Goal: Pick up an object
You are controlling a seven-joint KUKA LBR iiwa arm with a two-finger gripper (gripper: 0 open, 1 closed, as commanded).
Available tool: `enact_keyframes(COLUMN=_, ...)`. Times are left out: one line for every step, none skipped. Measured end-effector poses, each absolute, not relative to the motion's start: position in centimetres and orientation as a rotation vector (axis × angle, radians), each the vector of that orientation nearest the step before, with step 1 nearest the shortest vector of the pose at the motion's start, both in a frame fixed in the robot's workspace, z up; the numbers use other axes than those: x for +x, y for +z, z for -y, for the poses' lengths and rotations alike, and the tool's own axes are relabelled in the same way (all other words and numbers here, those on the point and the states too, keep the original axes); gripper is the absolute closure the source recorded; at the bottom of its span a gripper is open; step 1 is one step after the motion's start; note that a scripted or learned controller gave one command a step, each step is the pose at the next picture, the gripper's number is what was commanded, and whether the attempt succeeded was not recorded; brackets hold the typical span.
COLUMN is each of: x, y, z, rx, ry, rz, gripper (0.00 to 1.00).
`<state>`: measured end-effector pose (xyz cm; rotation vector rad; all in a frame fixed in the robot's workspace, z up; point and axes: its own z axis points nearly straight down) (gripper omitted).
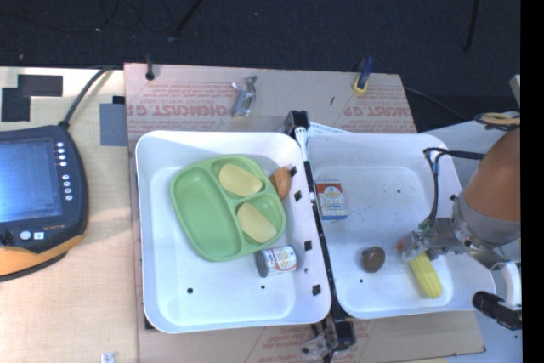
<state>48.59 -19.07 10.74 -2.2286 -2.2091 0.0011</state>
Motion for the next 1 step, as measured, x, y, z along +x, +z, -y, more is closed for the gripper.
enact_keyframes(x=50.62, y=9.16, z=10.51, rx=-2.224, ry=-0.005, rz=2.230, gripper=1.00)
